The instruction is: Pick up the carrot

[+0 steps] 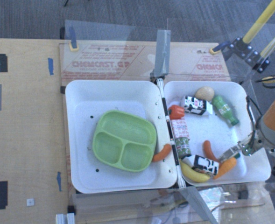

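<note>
Orange carrot (pixel 225 166) lies in the right bin (pixel 256 171) just below the gripper (pixel 234 152), leaning on the banana (pixel 193 172) and a black-and-white carton (pixel 205 163); fingers look slightly apart with nothing between them. A red sausage (pixel 209 150) sits just left of the tool. Farther up: green bottle (pixel 225 109), potato (pixel 204 93); far left, green tray (pixel 123 140) in the left bin (pixel 81 97).

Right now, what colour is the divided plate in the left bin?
Light green plate, clearest in the camera view.
</note>
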Robot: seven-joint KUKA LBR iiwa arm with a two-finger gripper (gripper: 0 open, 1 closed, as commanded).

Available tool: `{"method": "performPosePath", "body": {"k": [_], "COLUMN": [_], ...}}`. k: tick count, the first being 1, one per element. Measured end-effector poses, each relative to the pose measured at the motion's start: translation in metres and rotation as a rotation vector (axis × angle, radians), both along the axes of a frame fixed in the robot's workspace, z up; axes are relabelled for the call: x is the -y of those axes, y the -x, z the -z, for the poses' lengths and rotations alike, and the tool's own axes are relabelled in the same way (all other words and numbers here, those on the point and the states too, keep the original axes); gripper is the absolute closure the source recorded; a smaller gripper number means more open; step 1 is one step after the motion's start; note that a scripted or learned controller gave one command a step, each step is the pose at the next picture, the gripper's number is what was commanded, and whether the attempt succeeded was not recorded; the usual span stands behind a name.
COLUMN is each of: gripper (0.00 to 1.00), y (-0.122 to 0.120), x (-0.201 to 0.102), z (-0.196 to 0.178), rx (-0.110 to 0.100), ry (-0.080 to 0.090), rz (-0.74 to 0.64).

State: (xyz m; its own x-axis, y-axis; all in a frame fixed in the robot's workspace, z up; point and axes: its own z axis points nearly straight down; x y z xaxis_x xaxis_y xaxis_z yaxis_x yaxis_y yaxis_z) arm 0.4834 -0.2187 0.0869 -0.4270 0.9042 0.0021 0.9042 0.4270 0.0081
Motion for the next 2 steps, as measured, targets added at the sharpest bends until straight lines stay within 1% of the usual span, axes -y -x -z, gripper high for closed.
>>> {"method": "performPosePath", "body": {"k": [1,2], "gripper": [1.00,1.00], "y": [-0.001,0.003], "x": [0.003,-0.057], "z": [-0.012,-0.094], "rx": [0.007,-0.004], "ry": [0.007,0.006], "rz": [0.004,0.113]}}
